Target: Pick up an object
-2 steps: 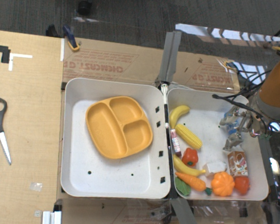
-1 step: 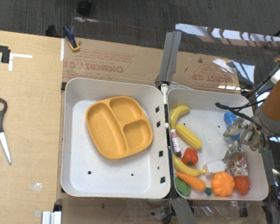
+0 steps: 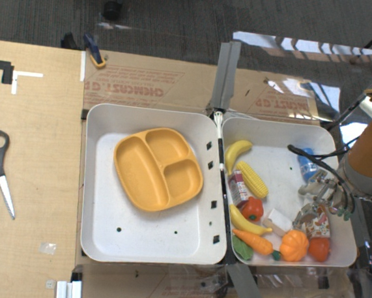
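Note:
The right bin holds a pile of toy food: a yellow banana, a corn cob, a red pepper, a carrot, an orange pumpkin and a red tomato. My gripper hangs low over the bin's right side, just above the pumpkin and tomato, with a patterned packet right under it. Cables and the wrist hide its tips. Nothing is visibly held.
The left bin bears an orange divided plate. A blue object lies at the right bin's far right, and a white block sits beside the pepper. Scissors lie on the bench at left.

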You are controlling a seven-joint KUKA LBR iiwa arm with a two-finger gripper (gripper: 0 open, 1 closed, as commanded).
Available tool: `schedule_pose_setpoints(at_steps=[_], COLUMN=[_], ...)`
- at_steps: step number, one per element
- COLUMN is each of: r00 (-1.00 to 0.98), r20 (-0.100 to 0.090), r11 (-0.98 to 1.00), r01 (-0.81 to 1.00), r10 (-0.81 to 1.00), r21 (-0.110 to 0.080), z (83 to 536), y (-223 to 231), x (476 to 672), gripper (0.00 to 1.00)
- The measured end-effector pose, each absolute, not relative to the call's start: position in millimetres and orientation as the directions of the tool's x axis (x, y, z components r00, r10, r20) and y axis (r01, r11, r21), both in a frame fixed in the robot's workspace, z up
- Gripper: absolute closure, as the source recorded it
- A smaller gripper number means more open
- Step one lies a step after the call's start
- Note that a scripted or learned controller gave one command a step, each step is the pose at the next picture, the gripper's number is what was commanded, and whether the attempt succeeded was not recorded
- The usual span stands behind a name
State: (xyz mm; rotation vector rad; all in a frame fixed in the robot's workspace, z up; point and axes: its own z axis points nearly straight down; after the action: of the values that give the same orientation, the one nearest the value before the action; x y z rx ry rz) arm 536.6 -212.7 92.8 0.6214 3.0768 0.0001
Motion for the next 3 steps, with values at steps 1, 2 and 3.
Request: schedule_pose_setpoints(at_steps=[1,2,3], r00=[-0.978,-0.913,-0.887], r20=[-0.005,-0.001,-0.002], r11=[0.978,0.913,0.887], r01=[0.208,0.408,0.463], r10=[0.208,0.408,0.463], r21=[0.001,0.0,0.001], z=[92.6,92.2,92.5], y=[-136.2,-97.7,-125.1], x=[619.0,580.0,575.4], gripper=[0.0,0.0,0.0])
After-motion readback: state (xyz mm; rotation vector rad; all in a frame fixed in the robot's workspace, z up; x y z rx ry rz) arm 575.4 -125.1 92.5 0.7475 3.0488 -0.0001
